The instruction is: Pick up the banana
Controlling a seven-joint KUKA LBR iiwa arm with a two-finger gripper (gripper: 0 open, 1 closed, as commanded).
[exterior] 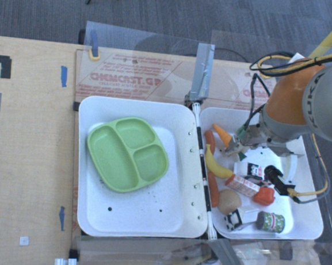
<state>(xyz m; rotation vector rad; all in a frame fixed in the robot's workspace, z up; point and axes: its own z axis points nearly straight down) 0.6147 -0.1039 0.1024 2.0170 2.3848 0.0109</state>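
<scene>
The yellow banana lies in the right bin, near its left wall, curving from upper left to lower right. Along its left side runs a long red sausage. My gripper hangs low over the bin, just up and right of the banana, close to an orange carrot. Nothing shows as held in it. The grey arm with its orange band covers the bin's upper right part.
The right bin also holds a red-and-white packet, a red tomato, a brown potato, a green can and a small black-and-white item. The left bin holds a green divided plate.
</scene>
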